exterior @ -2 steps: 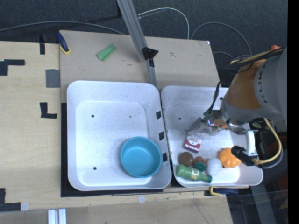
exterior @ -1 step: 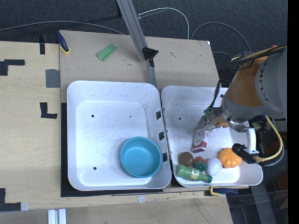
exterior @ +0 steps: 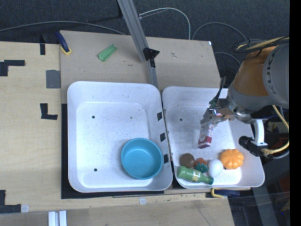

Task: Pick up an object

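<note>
Gripper [exterior: 210, 122] hangs in the right bin [exterior: 188, 98] above the orange pumpkin [exterior: 232, 158], pinching the top of a small pink packet [exterior: 205, 138] — which dangles, apparently lifted — presumably for carrying away.

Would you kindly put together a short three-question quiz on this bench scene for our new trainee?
1. True or false: the blue bowl lies in the left bin.
2. Which thing sits nearest the gripper? A) pumpkin B) green bottle C) pink packet
3. Fill in: the green block lies on the bench, ____ both bins.

Key:
1. True; it sits near that bin's front right corner.
2. C; the packet lies just under the gripper in the right bin, while the pumpkin and bottle sit at the bin's front edge.
3. Outside.
</note>
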`<state>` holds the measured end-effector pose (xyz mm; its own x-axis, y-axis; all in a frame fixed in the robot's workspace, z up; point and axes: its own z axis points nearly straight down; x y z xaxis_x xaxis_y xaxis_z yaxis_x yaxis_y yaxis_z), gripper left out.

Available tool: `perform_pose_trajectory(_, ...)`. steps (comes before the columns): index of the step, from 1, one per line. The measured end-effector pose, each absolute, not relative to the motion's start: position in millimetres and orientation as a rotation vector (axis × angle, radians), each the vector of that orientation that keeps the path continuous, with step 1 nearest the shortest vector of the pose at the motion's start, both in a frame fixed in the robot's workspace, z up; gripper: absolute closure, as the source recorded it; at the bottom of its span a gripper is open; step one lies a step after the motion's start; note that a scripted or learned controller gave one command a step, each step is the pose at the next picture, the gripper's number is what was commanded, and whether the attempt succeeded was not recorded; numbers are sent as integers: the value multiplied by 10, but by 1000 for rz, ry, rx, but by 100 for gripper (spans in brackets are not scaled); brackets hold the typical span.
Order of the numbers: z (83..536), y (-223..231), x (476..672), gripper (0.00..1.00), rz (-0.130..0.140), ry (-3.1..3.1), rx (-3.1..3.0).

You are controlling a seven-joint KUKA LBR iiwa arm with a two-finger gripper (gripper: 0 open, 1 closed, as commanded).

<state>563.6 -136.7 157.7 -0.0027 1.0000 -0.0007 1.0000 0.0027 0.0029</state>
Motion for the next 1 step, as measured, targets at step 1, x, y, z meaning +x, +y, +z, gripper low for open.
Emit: perform_pose_trajectory(1, 2142, -1445, 5706, 100, 3, 2220, 2217)
